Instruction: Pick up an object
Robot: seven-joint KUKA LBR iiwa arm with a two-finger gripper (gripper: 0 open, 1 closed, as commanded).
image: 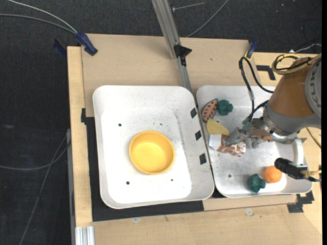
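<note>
The arm (296, 98) runs off the right edge, its upper links cut away. Its wrist hides part of the right bin (227, 185), and the gripper (244, 134) beneath is too crowded by cables to read. The orange-and-white item (232, 148) below it is too small to identify. A pole (163, 11) leaves the frame at top.

Bench (133, 60) was a tan board on dark carpet, with two shallow white bins side by side on it: left bin (148, 98) at about 9 o'clock of frame centre, right bin (230, 185) at 3 o'clock, rims touching along the middle. Black mat (99, 208) showed under the left bin's 7 o'clock corner, and blue clamps (88, 44) gripped the bench edge at 11 o'clock.
</note>
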